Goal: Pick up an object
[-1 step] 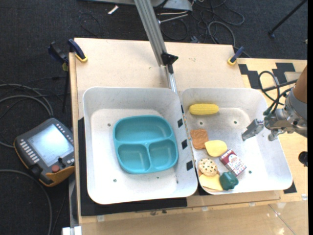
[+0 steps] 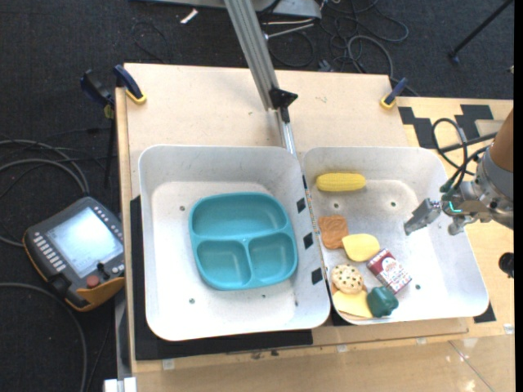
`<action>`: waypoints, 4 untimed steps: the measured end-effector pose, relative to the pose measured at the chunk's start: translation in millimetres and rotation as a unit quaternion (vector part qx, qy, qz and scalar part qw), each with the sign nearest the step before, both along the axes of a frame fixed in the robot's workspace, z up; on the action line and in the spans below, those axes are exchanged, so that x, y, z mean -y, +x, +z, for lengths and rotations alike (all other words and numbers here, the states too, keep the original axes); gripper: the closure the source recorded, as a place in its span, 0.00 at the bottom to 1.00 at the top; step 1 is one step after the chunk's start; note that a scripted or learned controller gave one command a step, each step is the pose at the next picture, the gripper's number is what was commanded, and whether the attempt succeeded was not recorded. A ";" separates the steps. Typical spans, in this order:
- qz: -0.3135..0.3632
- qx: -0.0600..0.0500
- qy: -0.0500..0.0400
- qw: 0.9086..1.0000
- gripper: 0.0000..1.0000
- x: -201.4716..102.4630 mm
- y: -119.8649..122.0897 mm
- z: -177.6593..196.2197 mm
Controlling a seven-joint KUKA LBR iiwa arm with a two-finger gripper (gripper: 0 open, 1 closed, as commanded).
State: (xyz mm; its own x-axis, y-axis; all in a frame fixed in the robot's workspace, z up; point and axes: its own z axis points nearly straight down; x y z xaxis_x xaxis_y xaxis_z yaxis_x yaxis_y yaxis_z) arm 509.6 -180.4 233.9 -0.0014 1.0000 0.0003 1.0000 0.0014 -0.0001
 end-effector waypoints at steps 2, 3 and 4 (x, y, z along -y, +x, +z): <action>-0.001 -0.001 0.000 1.000 0.00 10.5 0.0 -121.9; 0.000 0.002 0.002 1.000 0.00 9.1 3.3 -134.2; 0.000 0.006 0.000 1.000 1.00 10.1 5.0 -121.8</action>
